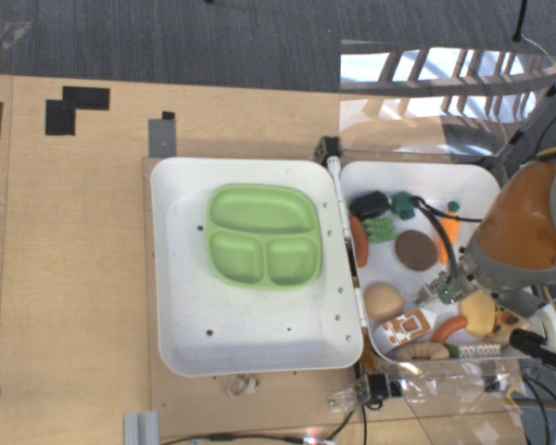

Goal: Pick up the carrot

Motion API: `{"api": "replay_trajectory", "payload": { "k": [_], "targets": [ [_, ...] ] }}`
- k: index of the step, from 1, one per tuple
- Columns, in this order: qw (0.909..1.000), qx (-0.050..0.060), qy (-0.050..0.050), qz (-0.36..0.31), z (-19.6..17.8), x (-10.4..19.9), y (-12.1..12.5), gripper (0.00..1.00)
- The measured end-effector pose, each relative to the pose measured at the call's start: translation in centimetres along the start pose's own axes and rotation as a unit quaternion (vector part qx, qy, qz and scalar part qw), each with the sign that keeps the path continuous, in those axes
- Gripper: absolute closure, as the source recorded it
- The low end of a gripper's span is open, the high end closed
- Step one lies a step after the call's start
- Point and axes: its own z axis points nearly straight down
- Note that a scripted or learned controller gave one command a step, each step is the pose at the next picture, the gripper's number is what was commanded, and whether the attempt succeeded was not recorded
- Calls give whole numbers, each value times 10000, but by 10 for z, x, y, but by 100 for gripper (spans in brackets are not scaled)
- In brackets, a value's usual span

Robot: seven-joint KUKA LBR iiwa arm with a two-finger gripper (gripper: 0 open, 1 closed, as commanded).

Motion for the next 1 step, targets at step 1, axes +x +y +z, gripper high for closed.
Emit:
{"api": "replay_trajectory", "payload": {
  "k": [1],
  "targets": [
    [10000, -5, -30, 13, 0, -2, -1, 0]
  ]
}}
